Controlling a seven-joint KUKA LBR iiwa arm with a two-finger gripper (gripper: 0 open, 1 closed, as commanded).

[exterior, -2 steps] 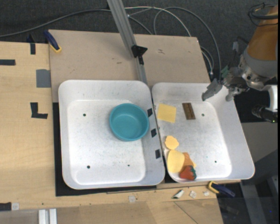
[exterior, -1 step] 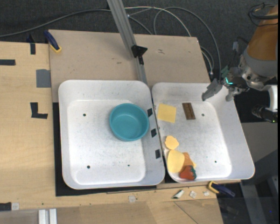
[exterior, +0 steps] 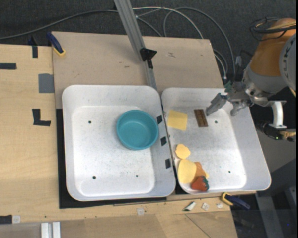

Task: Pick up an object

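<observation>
Grey metal, my hand [exterior: 225, 104] hangs over the upper right part of the right bin [exterior: 248, 148], with its two fingers spread apart and nothing between them. One finger [exterior: 216, 104] slants down to the left, toward the middle of the bin; the other [exterior: 237, 107] sits nearer the bin's right rim. Behind them my wrist runs up to the orange band [exterior: 269, 58] at the right edge of the view.

Just beside my left finger, a small brown block [exterior: 201, 118] lies flat on the bin floor; whether finger and block touch I cannot tell. Further left, near the wall the two bins share, lies a pale yellow square piece [exterior: 178, 119]. Lower in the same bin is a cluster: a small yellow rounded piece [exterior: 182, 151], a larger yellow one [exterior: 186, 171] just below it, an orange piece [exterior: 200, 170] against that, and a red piece with a green tip [exterior: 200, 184] at the bottom rim. All of these are well apart from my hand.

In the left bin [exterior: 84, 148] a teal bowl [exterior: 136, 129] stands upright, right of centre. Both bins rest side by side on the wooden bench [exterior: 89, 58], and a grey metal post [exterior: 131, 26] slants up from between them
</observation>
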